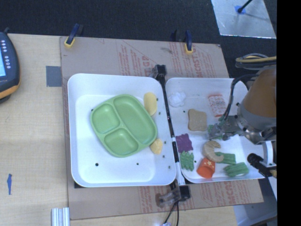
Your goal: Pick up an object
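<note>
In the right bin lie several toy foods: a tan bread slice, a purple piece, a green piece, a red-orange piece, a beige curved piece and green pieces. A white crumpled item and a red-printed packet sit near the bin's far side. My gripper hangs low over the right bin, just right of the bread slice and above the beige piece. I see nothing held between its fingers.
The left bin holds a green divided plate with two yellow pieces at its right rim. A handheld pendant lies at the far left of the bench. Clamps pin the cardboard at the back.
</note>
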Robot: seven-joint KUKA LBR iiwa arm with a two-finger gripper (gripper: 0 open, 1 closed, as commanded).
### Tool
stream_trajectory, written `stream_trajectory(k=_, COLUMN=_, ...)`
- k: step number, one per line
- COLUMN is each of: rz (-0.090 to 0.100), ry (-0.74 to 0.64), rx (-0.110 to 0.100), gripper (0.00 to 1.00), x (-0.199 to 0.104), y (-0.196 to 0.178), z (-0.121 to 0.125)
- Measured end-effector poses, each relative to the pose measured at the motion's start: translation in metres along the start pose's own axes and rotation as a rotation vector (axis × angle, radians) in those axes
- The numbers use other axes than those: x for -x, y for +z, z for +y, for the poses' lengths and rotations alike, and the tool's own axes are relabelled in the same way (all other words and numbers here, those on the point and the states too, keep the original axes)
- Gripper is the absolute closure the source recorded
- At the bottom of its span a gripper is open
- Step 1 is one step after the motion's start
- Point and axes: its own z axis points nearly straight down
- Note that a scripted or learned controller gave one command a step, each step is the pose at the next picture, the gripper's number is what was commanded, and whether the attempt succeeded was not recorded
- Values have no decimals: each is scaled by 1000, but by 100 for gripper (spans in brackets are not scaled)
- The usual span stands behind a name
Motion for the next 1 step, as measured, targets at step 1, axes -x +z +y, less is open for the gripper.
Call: stream_trajectory(k=1, rz=-1, ry=-2, rx=11, gripper=100, x=-25, y=-65, z=63)
